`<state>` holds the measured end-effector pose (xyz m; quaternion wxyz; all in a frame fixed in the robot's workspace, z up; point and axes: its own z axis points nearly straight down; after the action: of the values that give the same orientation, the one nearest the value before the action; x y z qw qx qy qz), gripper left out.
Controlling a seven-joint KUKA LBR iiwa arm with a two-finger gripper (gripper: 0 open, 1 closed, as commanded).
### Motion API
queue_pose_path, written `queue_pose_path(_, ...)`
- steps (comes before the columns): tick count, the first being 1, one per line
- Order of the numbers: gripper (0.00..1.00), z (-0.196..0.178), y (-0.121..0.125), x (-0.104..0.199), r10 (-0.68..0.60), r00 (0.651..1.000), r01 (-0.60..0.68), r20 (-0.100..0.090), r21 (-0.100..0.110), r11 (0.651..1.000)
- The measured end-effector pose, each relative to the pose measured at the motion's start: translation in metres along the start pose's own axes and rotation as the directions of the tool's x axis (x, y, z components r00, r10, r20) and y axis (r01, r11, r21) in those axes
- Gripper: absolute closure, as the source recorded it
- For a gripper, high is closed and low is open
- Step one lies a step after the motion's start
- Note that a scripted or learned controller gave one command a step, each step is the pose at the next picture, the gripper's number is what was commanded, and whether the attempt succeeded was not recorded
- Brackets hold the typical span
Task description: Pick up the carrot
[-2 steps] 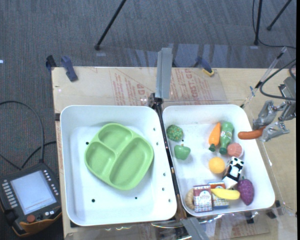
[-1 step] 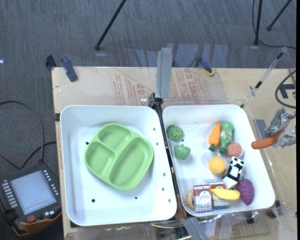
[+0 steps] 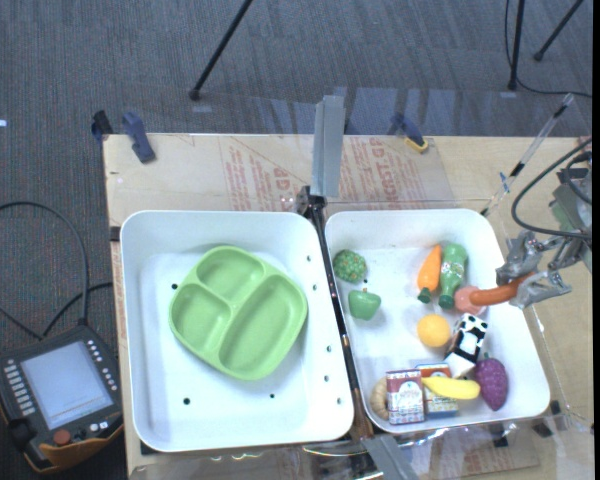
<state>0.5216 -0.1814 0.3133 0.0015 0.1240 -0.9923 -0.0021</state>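
A: What do the jaws show?
B: I see the gripper (image 3: 533,273) at the right bin's (image 3: 400,230) right rim, fingers spread, with one end of a sausage (image 3: 483,295) between them.
A: And the carrot (image 3: 430,269)?
B: It lies tilted in that bin's upper part, touching a green bottle (image 3: 452,271), above an orange (image 3: 434,330). I note a green divided plate (image 3: 239,311) in the left bin (image 3: 150,388)

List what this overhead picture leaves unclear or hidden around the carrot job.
- Tool, camera view: too small and blurred to read its state.
- Arm: cut off by the right edge.
- Cracker: mostly hidden behind the red carton.
- Carrot: its side against the green bottle is hidden.
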Motion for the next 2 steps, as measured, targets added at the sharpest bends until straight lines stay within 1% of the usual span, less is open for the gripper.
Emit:
queue_pose_path(1, 1.0, -0.113, -0.038, -0.019, 0.217, 0.976, -0.217, 0.012, 0.006, 0.976)
queue_pose_path(2, 1.0, -0.055, 0.007, -0.055, 0.318, 0.948, -0.318, 0.001, 0.0, 0.948)
